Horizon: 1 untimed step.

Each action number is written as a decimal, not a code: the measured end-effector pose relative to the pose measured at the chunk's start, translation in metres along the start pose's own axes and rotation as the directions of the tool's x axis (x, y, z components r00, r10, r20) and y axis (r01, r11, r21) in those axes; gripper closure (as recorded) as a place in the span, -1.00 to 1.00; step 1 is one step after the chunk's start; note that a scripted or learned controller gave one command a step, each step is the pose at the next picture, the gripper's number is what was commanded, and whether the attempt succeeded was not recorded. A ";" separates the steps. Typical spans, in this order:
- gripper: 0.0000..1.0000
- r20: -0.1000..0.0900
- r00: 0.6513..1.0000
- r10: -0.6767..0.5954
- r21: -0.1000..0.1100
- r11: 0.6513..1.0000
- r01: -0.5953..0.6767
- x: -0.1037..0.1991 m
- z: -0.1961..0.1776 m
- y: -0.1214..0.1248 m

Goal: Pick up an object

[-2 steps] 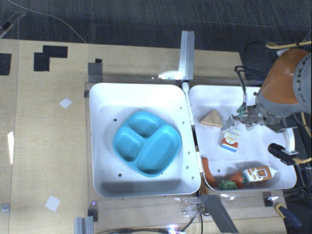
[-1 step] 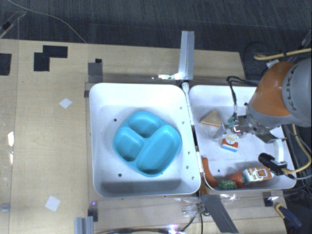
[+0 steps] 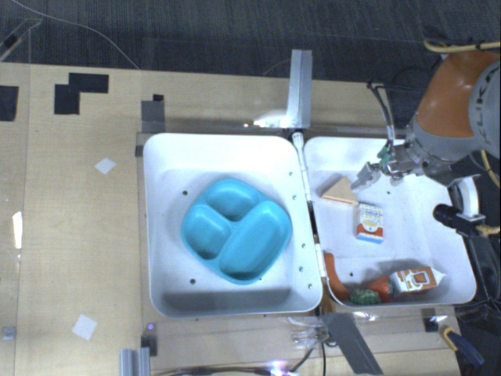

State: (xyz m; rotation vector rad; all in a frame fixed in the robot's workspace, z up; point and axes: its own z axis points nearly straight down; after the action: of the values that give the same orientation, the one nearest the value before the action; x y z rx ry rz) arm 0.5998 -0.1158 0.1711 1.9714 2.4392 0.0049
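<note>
My gripper [image 3: 374, 171] hangs over the upper part of the right bin [image 3: 427, 237], nothing visibly in it. Just left of and below it lies a tan wedge-shaped piece [image 3: 338, 190]. A small white and orange carton [image 3: 369, 222] lies lower down, near the bin's middle. Along the near wall are an orange and white juice carton [image 3: 413, 280], a green toy vegetable [image 3: 362, 295] beside a red-orange piece [image 3: 381, 287], and a long red-orange piece [image 3: 332, 272] by the left wall.
The left bin [image 3: 166, 180] holds a blue divided plate [image 3: 235, 229]. A metal post [image 3: 300, 92] stands behind the divider between the bins. The arm's grey and orange body [image 3: 458, 104] looms over the right bin's far right corner.
</note>
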 end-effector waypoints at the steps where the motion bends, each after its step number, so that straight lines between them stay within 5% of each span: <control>1: -1.00 0.000 0.979 -0.204 0.001 0.979 0.204 -0.008 0.080 -0.082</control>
State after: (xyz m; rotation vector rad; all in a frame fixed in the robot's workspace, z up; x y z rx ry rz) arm 0.5221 -0.1410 0.0905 1.7113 2.6284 0.0031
